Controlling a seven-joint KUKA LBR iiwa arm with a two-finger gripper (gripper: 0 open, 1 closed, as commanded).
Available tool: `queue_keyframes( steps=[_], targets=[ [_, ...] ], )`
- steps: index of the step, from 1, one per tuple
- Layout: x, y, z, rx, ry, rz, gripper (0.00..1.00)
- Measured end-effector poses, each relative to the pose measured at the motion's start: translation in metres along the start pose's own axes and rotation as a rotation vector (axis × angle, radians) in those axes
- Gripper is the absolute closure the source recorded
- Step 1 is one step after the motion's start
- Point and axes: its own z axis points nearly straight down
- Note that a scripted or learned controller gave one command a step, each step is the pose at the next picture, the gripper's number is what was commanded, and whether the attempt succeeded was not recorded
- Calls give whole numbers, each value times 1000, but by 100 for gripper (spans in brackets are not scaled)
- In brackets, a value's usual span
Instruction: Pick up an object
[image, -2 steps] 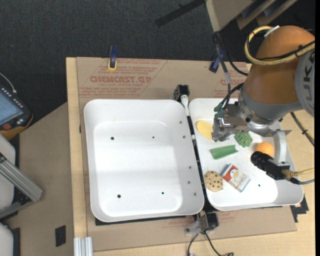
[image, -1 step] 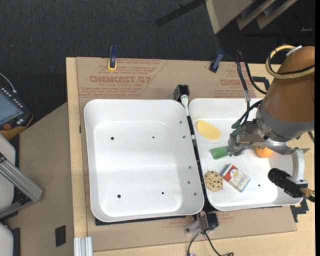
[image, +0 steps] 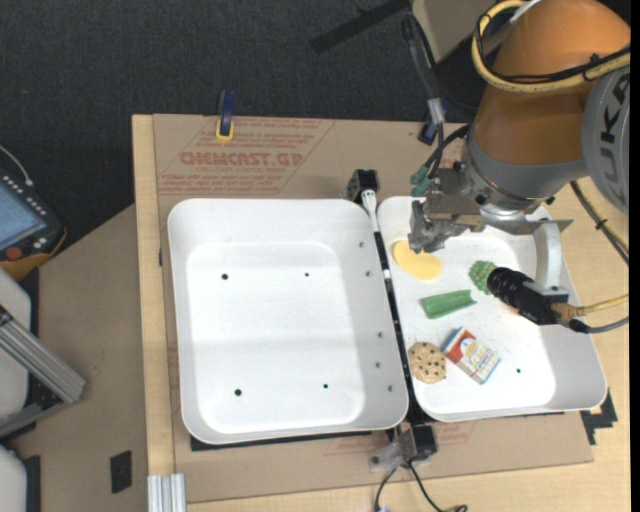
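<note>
Under the tool (image: 424, 243) lies a flat yellow piece (image: 418, 262).

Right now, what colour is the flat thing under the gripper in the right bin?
Pale yellow; the camera view shows it just below the gripper.

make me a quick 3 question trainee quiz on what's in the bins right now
1. True or false: the cookie lies in the left bin.
2. Which item does the gripper hover nearest? A) small carton B) yellow piece C) cookie
3. Fill in: the green stick lies between the yellow piece and the ____.

Key: 1 false, it is in the right bin; 2 B; 3 small carton.
</note>
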Motion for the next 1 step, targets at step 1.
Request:
queue_keyframes(
  steps=[1],
  targets=[
    [-46,-55,19,16,-2,14,100]
  ],
)
